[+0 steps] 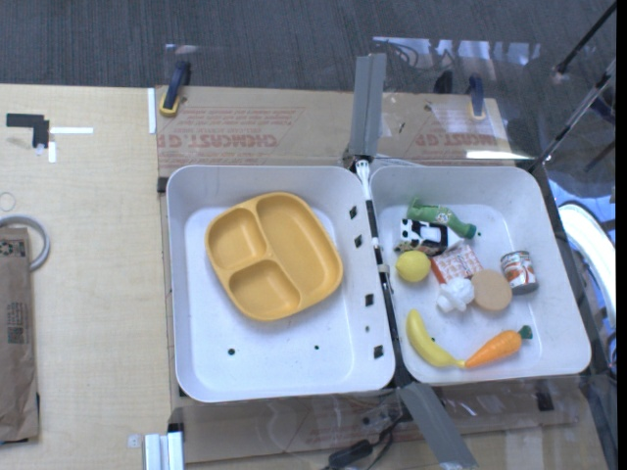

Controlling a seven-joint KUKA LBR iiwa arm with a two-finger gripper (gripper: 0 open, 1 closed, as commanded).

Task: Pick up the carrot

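Note:
The carrot (497,347), orange with a small green top, lies near the front edge of the right bin (554,225), slanting up to the right. Its narrow tip almost touches the yellow banana (429,341) to its left.
The right bin also holds a lemon (412,265), a black-and-white toy cow (422,233), a green item (442,216), a red-and-white packet (457,260), a tan round disc (492,291), a white lump (454,297) and a small can (518,271). A yellow divided plate (272,254) sits in the left bin (186,292).

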